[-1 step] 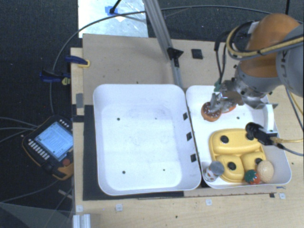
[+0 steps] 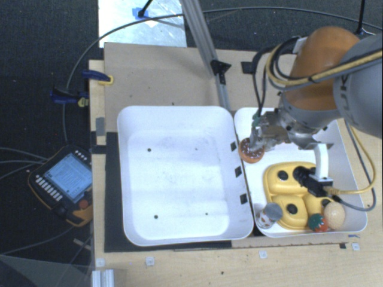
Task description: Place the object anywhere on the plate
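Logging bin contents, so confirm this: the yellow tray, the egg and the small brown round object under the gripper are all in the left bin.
Wrong bin. The camera view shows the yellow tray, the egg and the small brown round object under the gripper all in the right bin, not the left bin.

Bright even light, slightly soft, perhaps glare top.

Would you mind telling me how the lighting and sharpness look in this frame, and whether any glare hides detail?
Camera view: lighting is even and soft; the left bin reads bright white, nearly washed out; the foil-like sheet at top glares; the gripper and the small brown object under it look slightly soft, and the yellow plate shows mild highlights.
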Robot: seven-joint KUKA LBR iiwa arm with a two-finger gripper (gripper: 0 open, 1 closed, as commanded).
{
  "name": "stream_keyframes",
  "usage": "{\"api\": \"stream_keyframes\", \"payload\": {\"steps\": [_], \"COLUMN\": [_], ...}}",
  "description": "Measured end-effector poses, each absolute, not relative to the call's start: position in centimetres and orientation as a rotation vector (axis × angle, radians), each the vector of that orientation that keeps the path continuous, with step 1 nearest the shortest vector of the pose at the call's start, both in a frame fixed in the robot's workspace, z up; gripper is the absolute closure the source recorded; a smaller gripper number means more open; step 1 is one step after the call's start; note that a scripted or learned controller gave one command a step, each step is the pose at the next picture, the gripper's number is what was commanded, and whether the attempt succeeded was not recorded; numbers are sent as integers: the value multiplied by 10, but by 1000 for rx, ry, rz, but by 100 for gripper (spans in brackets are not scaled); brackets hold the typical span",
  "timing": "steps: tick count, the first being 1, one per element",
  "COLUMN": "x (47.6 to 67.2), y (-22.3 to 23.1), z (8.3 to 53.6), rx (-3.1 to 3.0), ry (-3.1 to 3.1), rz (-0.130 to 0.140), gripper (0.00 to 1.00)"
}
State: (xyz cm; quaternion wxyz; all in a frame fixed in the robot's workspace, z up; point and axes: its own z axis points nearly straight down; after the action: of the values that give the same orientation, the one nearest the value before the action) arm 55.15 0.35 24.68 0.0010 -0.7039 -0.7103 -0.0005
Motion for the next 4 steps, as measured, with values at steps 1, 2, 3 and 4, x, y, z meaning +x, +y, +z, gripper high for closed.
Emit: {"api": "stream_keyframes", "payload": {"steps": [1, 2, 3, 4], "x": [539, 511, 499, 497], "y": [46, 95, 131, 123], "z": [242, 222, 231, 234], "rx": [-2211, -2209, -2210, -2218], "ry": [-2230, -2229, -2232, -2224], "rz": [0, 0, -4, -2], "gripper": [100, 100, 100, 100]}}
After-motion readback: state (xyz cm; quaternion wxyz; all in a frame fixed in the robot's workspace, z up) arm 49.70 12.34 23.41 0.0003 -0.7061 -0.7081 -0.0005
